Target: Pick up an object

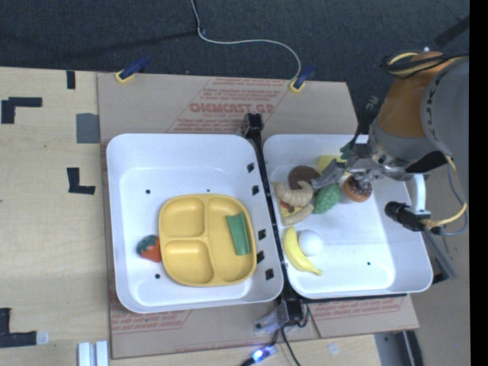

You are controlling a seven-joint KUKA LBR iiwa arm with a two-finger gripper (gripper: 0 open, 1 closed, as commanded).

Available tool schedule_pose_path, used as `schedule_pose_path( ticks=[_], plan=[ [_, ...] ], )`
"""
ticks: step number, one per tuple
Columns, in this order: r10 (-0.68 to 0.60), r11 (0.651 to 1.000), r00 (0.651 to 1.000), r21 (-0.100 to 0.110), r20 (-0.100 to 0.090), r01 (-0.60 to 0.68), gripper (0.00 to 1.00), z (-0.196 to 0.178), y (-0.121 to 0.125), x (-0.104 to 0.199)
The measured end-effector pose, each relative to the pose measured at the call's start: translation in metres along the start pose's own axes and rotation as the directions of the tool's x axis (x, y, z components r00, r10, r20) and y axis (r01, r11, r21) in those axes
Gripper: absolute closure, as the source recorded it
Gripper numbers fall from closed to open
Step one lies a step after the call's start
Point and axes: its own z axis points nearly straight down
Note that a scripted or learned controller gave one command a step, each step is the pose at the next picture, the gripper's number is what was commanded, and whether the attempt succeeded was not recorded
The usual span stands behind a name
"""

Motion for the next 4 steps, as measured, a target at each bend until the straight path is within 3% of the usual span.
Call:
schedule_pose_path(
  ticks=[1,2,4],
  plan=[
    [0.001,1.000,1.000,-0.014,0.005,-0.001,0.00,0.048,0.003,-0.001],
    [0.000,1.000,1.000,-0.012,0.005,0.000,1.00,0.038,0.002,-0.001],
    [0.001,1.000,1.000,-0.009,0.001,-0.001,1.00,-0.049,-0.004,0.003]
  ],
)
